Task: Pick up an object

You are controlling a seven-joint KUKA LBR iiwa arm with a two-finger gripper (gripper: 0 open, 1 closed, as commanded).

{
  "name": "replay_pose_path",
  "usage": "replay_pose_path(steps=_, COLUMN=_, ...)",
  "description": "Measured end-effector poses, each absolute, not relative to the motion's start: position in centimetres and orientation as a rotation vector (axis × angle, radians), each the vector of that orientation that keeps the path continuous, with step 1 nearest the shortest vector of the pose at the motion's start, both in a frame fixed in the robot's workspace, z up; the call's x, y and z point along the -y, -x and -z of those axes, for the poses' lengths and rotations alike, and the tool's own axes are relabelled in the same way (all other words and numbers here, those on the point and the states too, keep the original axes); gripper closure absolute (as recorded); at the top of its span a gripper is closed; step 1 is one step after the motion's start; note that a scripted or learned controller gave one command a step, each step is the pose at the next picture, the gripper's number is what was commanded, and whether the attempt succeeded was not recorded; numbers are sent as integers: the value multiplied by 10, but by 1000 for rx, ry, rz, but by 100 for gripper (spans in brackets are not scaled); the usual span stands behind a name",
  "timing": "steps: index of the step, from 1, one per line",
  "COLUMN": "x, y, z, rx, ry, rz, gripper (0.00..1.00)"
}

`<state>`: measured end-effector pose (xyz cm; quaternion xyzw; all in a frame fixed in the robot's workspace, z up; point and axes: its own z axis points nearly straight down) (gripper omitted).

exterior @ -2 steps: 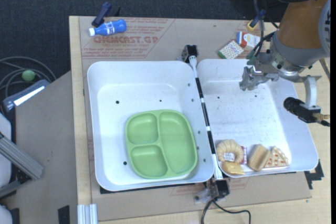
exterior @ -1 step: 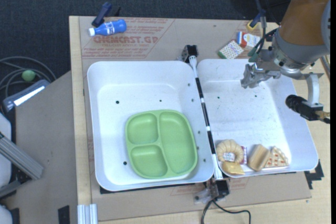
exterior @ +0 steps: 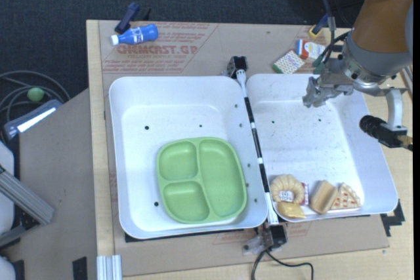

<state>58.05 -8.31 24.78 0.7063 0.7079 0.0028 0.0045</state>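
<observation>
Bins: 2 white bins side by side, left bin and right bin.
Left bin contents: 1 green plate with 3 compartments, lying flat toward the near side.
Right bin contents: 4 toy foods along the near edge, touching or nearly so: 1 bagel, 1 yellow piece just in front of it, 1 bread roll, 1 pizza slice.
Handling, judged: toy foods look light and stiff, probably smooth plastic, not fragile; the bread roll offers the plainest hold, across its narrow sides. The plate is wide and flat, a poor fit for 2 fingers except at its rim.
Gripper: 1 gripper, over the far part of the right bin, well apart from the foods; finger state cannot be told.
Outside bins: 1 blue bottle; 1 small box.
</observation>
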Motion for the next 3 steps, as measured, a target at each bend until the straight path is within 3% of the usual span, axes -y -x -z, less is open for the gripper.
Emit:
replay_pose_path(steps=1, x=83, y=-581, z=-258, rx=-2216, ry=-2210, rz=-11, gripper=100)
replay_pose_path(steps=2, x=54, y=-533, z=-245, rx=-2223, ry=-2222, rz=2, gripper=100)
replay_pose_path(steps=3, x=55, y=-533, z=-246, rx=-2223, ry=-2223, rz=1, gripper=0)
